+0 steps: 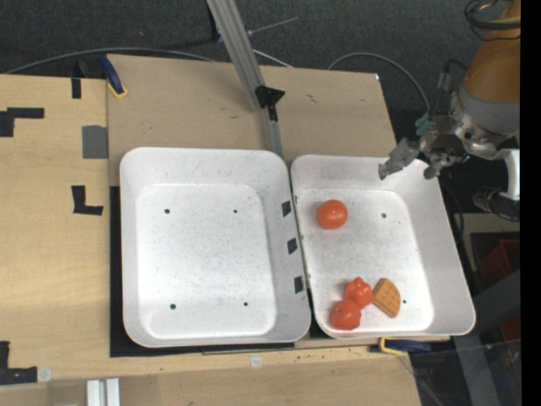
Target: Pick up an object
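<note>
Camera view: two white bins on wooden surface, tool above right bin's far right corner.
Tool (412,163) spread wide, holding nothing, poised over far rim of right bin (444,227). Round red ball (332,214) in far half of that bin; red pepper-shaped piece (357,292), red tomato-like piece (345,315) and orange waffle piece (387,297) clustered at near edge. Left bin (135,227) alongside, touching.

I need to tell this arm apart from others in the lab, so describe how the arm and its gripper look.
The arm is rounded, with an orange band above a pale grey wrist collar. Below that sits a dark, boxy wrist unit. The gripper is two slim grey metal fingers. A thin dark cable loops above the orange section at the view's top right.
</note>
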